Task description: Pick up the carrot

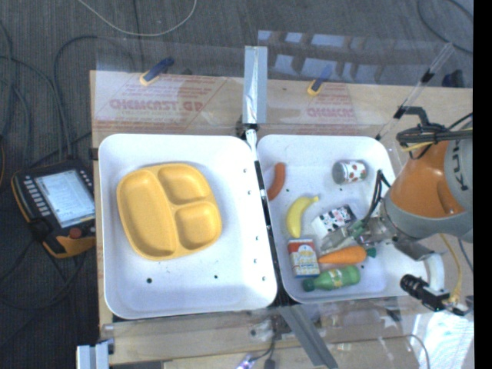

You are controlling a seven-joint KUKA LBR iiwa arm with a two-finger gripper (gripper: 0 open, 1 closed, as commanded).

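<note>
From here I can't tell how my two-finger gripper [361,235] is set, but the small orange plastic carrot [343,256] just below it looks light, stiff and slick, so I'd pinch across its thick middle.

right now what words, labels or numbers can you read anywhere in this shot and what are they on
"CHEMCAST GP", mirrored red print on the clear sheet behind the left bin.
Similar red print on the sheet behind the right bin: too blurred to read.
Small red carton, black and white carton, can, green bottle: labels too small.
Pendant screen: unreadable.
</note>
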